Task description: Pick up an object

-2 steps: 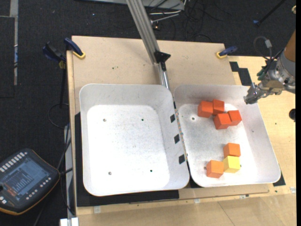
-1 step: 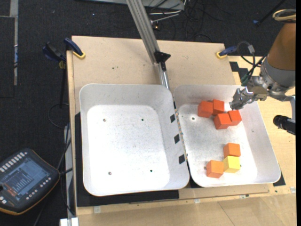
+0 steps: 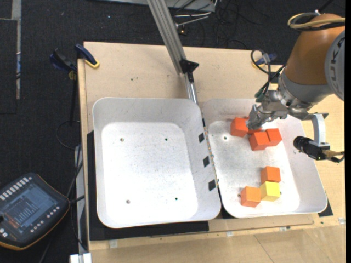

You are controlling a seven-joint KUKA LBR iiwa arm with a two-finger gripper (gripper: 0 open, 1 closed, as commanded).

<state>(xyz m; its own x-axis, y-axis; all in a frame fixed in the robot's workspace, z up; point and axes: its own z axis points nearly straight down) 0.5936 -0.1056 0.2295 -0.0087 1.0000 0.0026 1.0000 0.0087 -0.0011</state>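
The right bin (image 3: pixel 307 201) holds several blocks. An orange block (image 3: pixel 239 127) lies at its upper left, and a red-orange block (image 3: pixel 265 138) sits just right of it. Near the bin's front are an orange block (image 3: pixel 270 174), a yellow block (image 3: pixel 271 190) and another orange block (image 3: pixel 250 196), clustered together. My gripper (image 3: pixel 256 121) hangs low over the gap between the two upper blocks, touching or nearly touching them. Nothing visibly sits between its tips.
The left bin (image 3: pixel 145 158) lies beside the right one, with black clips along the shared edge. A metal pole (image 3: pixel 167 29) slants over the bench from the top. Clamps sit at the bench's back corners. A teach pendant (image 3: pixel 27 207) rests at lower left.
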